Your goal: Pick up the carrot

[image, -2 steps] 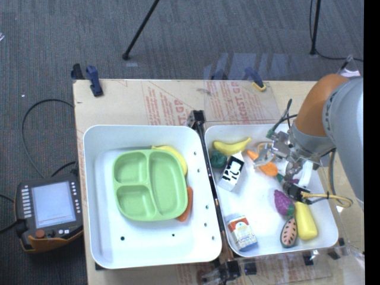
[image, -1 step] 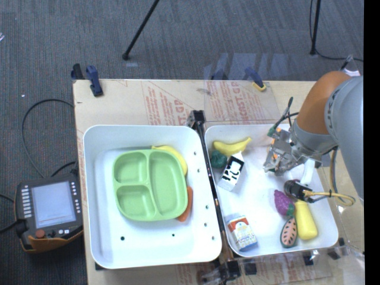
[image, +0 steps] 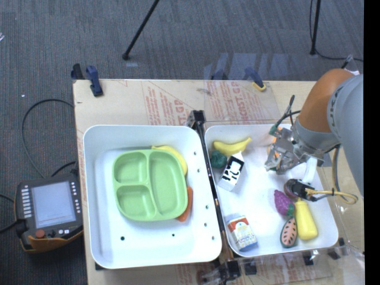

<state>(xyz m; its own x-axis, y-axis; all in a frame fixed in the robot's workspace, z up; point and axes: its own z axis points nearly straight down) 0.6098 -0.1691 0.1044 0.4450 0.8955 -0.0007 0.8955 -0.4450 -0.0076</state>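
The carrot (image: 189,204) shows as an orange sliver in the left bin (image: 101,242). It is tucked against the lower right edge of the green divided plate (image: 150,186), which hides most of it. My gripper (image: 278,159) hangs over the upper right part of the right bin (image: 261,251), well to the right of the carrot, with the bins' shared wall between them. Nothing can be seen in its grasp.
A yellow piece (image: 176,155) peeks from behind the plate. The right bin holds a banana (image: 232,145), a green item (image: 218,159), a black-and-white carton (image: 233,172), a small box (image: 242,232), a purple item (image: 282,202), a yellow item (image: 305,221) and a watermelon slice (image: 289,233).
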